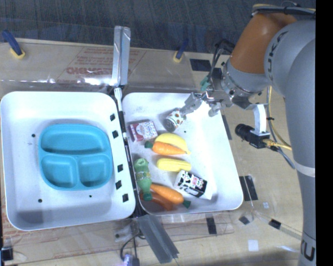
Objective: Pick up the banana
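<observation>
Lowest in the frame, at the bottom edge of the right bin (225,148), you have a carrot (165,193) and a black-and-white carton (193,185) lying just beside each other. Your target, the banana (173,164), sits just above them near the middle of that bin, its long axis running roughly left to right across the picture with a slight tilt. A second yellow piece (173,141) lies just above it, touching an orange carrot-like item (166,148), so check which one you mean to take. Your gripper (202,101) hangs at the bin's upper right, near a small can (174,119); its fingers look parted and nothing sits between them. From there the banana lies down and to the left in the frame, past the can. You will likely need to turn the wrist so the fingers close across the banana's short width.
</observation>
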You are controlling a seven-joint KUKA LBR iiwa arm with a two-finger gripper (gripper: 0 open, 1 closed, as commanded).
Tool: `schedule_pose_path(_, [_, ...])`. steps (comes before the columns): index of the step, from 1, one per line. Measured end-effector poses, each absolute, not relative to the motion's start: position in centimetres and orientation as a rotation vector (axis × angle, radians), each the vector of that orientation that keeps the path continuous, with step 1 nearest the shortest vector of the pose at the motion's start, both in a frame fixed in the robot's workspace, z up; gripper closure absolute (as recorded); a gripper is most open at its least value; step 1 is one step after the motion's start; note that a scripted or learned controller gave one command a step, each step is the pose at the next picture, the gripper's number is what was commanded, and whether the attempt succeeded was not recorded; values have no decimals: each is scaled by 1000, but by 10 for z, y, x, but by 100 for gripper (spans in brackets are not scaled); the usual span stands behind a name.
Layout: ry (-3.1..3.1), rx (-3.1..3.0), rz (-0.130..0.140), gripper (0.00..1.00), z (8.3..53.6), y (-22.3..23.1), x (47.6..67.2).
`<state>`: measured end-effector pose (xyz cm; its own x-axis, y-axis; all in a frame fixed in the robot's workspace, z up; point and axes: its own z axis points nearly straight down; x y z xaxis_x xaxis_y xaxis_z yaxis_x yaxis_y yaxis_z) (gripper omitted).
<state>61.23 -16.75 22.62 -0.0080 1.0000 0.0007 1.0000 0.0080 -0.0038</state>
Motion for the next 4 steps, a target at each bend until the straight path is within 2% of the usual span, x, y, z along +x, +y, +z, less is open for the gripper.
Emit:
schedule_pose_path(1, [-2412, -2033, -15, 0, 101, -169, 601])
schedule_pose_path(2, [-2451, -1962, 1, 0, 92, -171, 552])
schedule_pose_path(3, [-2579, -1795, 0, 0, 92, -153, 596])
schedule_pose_path(4, [-2581, -1791, 2, 100, 102, -153, 596])
